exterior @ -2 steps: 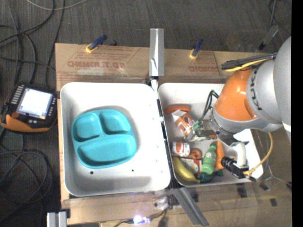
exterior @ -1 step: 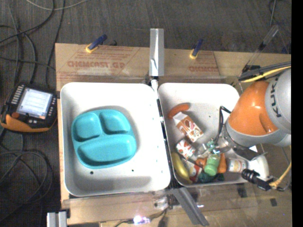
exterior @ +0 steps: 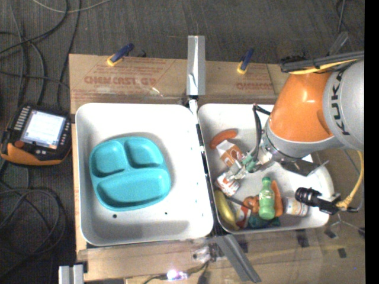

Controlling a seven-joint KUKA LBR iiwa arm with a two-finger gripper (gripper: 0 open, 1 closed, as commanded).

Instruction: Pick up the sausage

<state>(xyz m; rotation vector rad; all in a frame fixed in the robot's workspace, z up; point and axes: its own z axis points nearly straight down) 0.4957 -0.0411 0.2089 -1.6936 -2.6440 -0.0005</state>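
The sausage [exterior: 224, 137] is a short reddish-brown link lying in the upper left part of the right bin [exterior: 207, 158], near the bin's dividing wall. My gripper [exterior: 244, 167] hangs below and to the right of it, over a red and white packet [exterior: 231, 155] and a small tin [exterior: 227, 184]. Its fingers look open, with nothing visible between them. The grey and orange arm [exterior: 302, 114] covers the bin's upper right part.
The right bin's lower part holds a banana [exterior: 222, 208], a green bottle [exterior: 267, 197], an orange toy [exterior: 251, 205] and a clear bottle [exterior: 294, 207]. A teal divided plate [exterior: 130, 171] sits in the left bin [exterior: 89, 218]. A teach pendant [exterior: 37, 134] lies left of the bench.
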